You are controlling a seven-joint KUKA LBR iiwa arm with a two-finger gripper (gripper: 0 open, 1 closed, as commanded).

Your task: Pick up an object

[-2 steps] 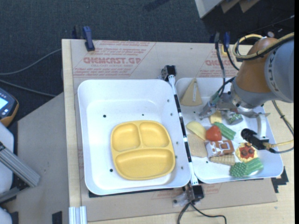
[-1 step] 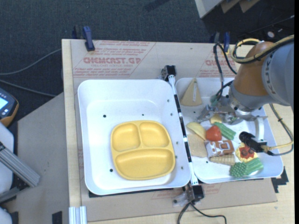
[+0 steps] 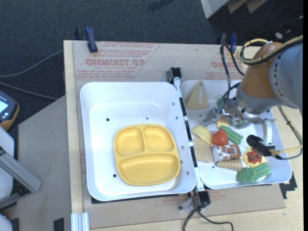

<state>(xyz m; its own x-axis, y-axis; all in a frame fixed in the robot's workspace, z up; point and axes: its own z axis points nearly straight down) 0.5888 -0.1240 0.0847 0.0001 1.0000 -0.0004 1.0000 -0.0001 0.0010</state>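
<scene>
Camera view: gripper (image 3: 222,113) sits low over tomato (image 3: 220,138); jaw state cannot be told. Crowded neighbouring toys risk a deflected, missed grasp.

Grey arm (image 3: 288,76), orange band, yellow cable

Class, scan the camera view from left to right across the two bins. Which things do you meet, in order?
Left bin → yellow divided plate → black divider between bins → pale yellow piece → red tomato → green broccoli-like piece.
</scene>
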